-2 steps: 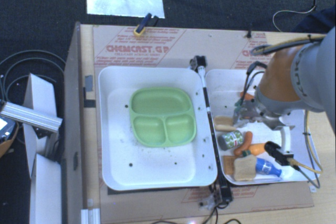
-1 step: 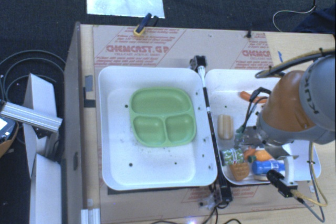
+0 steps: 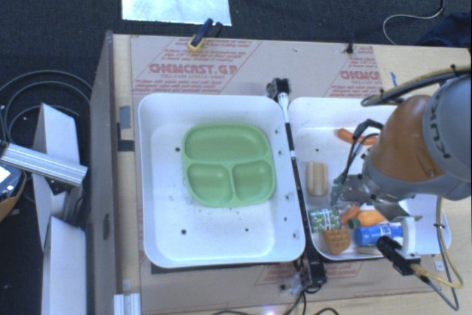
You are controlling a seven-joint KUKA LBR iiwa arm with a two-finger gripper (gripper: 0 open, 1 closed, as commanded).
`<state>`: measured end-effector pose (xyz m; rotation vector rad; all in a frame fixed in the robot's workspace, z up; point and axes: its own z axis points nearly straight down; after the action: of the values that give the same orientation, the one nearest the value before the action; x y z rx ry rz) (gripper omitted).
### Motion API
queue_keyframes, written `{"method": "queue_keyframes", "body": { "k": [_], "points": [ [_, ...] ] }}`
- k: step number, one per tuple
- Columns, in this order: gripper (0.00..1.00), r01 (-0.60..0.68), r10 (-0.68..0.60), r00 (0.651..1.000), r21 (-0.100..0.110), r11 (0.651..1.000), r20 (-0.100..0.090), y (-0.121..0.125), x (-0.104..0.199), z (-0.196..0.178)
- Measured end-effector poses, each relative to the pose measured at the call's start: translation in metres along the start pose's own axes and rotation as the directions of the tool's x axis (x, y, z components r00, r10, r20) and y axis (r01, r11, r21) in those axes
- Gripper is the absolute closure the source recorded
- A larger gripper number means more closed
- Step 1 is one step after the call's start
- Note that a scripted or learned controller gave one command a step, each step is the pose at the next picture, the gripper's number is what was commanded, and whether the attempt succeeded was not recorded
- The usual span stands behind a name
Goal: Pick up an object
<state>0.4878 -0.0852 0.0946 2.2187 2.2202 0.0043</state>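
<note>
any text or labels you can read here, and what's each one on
"CHEMCAST GP": red print on the brown protective sheet behind the left bin.
The same red print repeats behind the right bin, cut off and too blurred to read.
Dark lettering on the arm: only partly in view, unreadable.

Both white bins, the left bin and the right bin, are seen to be of smooth, faintly glossy plastic. The green divided tray is of matt plastic. The table is covered by printed brown cardboard with a dull finish. The arm is cased in smooth grey and orange shell. The floor is laid with rough dark carpet.
</note>
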Motion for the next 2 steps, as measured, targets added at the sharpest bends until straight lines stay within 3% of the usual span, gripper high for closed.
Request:
{"method": "queue_keyframes", "body": {
  "k": [1,2],
  "points": [
    [0.0,0.0,0.0,1.0,-0.001,1.0,0.001,0.0,0.0,0.0],
    [0.0,0.002,-0.002,1.0,0.001,1.0,0.001,0.056,-0.029,-0.009]
  ]
}}
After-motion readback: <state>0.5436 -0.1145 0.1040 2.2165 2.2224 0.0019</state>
